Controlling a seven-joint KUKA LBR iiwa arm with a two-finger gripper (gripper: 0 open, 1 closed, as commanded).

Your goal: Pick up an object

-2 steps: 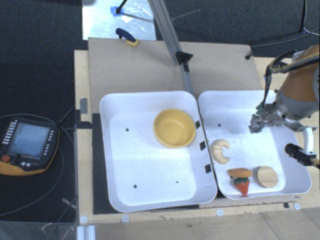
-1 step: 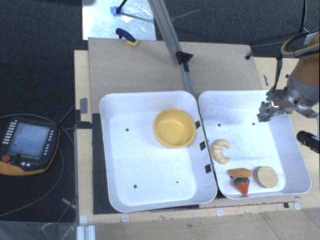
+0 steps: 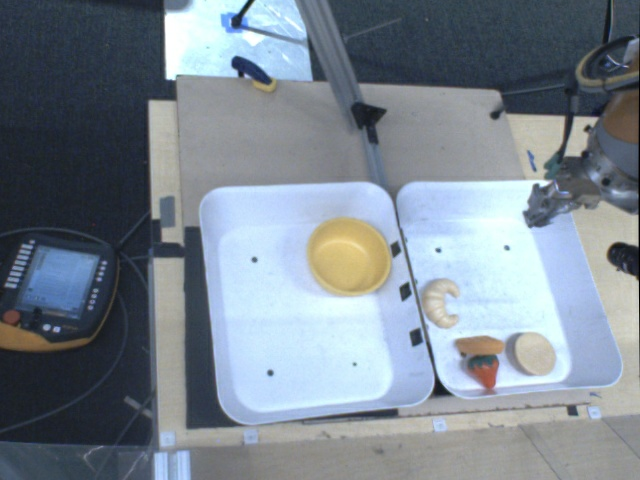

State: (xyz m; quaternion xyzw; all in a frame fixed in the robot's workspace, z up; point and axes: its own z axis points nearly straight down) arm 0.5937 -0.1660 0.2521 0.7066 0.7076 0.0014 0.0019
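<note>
A yellow bowl sits in the left bin, near its upper right corner. The right bin holds a pale croissant by its left wall. Along that bin's front lie an orange piece, a red strawberry-like toy and a tan round disc. My gripper hangs over the right bin's upper right corner, well away from every object. Nothing shows between its small dark fingers.
A metal pole slants from the top down to the gap between the bins. A blue and yellow clamp lies on the brown board behind the bins. A teach pendant rests on the floor at left.
</note>
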